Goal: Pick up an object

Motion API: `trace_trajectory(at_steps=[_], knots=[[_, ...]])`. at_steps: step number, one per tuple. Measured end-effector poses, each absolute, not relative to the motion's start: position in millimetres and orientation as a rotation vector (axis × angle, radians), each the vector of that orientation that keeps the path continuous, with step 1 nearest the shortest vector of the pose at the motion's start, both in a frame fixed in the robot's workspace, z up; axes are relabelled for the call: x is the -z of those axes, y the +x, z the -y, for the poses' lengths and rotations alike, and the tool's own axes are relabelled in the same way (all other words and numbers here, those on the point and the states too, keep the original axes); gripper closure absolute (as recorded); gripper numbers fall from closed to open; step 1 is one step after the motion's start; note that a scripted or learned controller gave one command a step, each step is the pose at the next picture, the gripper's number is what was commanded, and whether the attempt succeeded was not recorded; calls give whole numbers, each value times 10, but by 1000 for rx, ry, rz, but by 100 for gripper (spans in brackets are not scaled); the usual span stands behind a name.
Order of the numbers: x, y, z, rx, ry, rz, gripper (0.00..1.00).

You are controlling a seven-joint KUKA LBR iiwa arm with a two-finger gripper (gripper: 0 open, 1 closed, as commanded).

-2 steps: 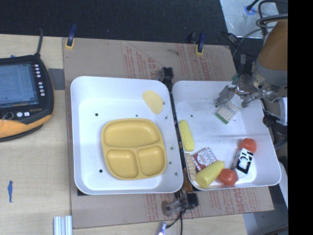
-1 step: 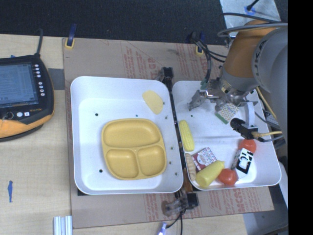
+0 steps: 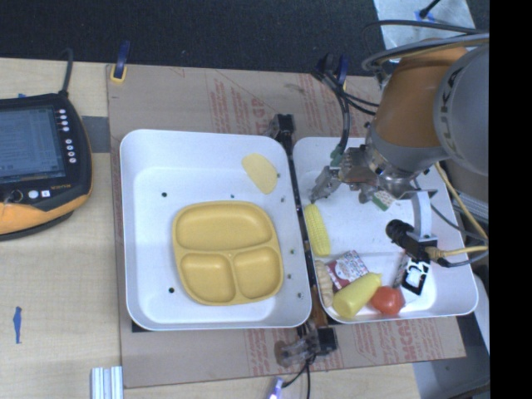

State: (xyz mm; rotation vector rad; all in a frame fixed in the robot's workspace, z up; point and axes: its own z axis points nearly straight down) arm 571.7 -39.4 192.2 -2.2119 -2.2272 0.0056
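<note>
My gripper (image 3: 347, 191) hangs over the back of the right bin (image 3: 453, 302), its fingers spread and nothing between them. Just left of and below it, an ear of yellow corn (image 3: 317, 229) lies along the bin's left wall. At the front of this bin sit a red and white packet (image 3: 350, 267), a yellow squeeze-bottle-shaped toy (image 3: 356, 294) and a red tomato (image 3: 386, 300). In the left bin (image 3: 141, 223) there are a yellow divided plate (image 3: 227, 250) and a pale yellow chip-shaped piece (image 3: 260, 172).
An orange and black tablet-like pendant (image 3: 37, 160) lies on the bench at far left. Both bins rest on a sheet of cardboard (image 3: 208, 98). The arm's bulky grey and orange body (image 3: 424, 106) looms over the right bin's back right corner.
</note>
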Motion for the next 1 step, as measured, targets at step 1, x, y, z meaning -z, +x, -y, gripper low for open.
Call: trace_trajectory(at_steps=[1], knots=[[-1916,5482,388,-7,-2214,2224,0]])
